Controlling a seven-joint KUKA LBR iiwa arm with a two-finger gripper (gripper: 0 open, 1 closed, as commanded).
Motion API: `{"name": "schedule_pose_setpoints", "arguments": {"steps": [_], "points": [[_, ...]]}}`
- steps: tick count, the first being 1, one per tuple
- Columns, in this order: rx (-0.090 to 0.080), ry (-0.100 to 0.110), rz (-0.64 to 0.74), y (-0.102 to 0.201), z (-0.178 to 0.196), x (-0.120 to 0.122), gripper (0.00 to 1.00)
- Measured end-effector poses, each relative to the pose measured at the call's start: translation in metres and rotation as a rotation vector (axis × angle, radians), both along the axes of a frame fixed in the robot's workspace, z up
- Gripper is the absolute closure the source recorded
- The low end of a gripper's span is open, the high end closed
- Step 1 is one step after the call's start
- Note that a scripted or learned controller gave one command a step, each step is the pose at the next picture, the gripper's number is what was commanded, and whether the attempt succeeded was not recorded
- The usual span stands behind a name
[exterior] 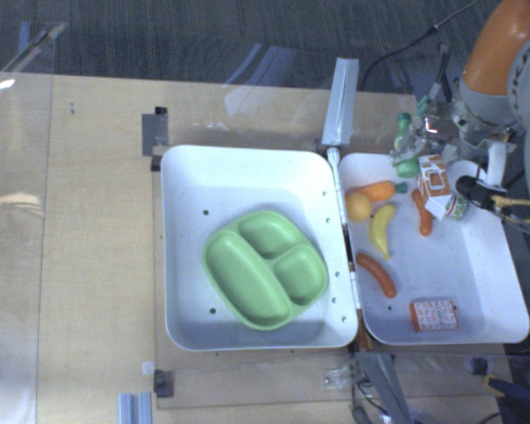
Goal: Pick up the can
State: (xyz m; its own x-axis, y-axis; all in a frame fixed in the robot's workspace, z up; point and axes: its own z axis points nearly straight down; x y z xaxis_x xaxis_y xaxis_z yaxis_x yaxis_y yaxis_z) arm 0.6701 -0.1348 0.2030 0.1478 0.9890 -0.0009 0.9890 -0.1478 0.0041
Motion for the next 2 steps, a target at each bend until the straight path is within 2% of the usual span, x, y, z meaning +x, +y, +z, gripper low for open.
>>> {"name": "schedule_pose_setpoints", "arguments": {"steps": [1,2], "points": [[0.001,0.000,-0.246,-0.0294,0.0364,0.0000,1.00],[-0.001,-0.003,-0.236,-0.0273,0.0459,0.0017,1.00]]}}
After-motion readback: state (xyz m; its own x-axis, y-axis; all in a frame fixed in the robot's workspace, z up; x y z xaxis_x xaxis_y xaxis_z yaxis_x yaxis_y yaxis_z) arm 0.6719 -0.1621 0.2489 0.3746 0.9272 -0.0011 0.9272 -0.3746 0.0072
